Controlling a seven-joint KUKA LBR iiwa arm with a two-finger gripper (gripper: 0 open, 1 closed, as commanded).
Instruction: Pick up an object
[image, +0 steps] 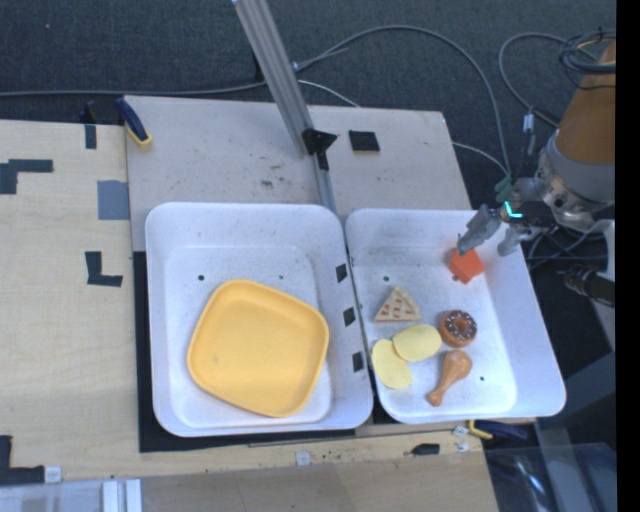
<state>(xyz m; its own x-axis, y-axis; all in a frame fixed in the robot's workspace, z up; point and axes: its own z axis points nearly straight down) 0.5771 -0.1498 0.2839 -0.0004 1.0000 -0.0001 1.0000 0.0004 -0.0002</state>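
— Where's your target?

— The orange block (466, 265) sits near the right bin's (520, 330) far edge, toward its right side. Your gripper (492, 233) hangs just above it, fingers spread, nothing between them.

— Which way from the fingers?

— The block lies just below and left of the fingertips in this view, maybe touching the left one; it's too blurred to tell. It looks roughly cubic, so no clear long axis or heading.

— Anything close?

— The doughnut (459, 327) and pizza slice (397, 306) lie nearer the bin's middle, apart.
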